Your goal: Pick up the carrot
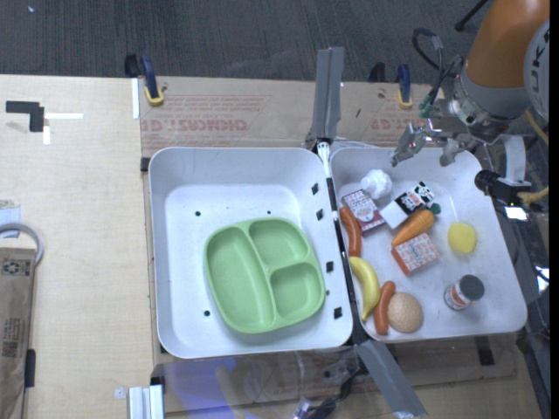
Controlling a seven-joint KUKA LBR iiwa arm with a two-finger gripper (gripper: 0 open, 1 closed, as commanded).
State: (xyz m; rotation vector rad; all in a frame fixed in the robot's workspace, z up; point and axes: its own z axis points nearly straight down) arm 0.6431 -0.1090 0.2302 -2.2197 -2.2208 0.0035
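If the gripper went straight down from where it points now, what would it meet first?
Probably bare floor at the back of the right bin, or its rim. The gripper hangs above that edge, up and right of the carrot; depth is unclear.

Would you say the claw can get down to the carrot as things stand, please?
Probably yes. The claw hangs above the far edge of the right bin, and the carrot lies uncovered, though a small box and a black-and-white toy crowd it.

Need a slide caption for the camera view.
Tool above right bin; carrot lies among clutter, ungrasped.
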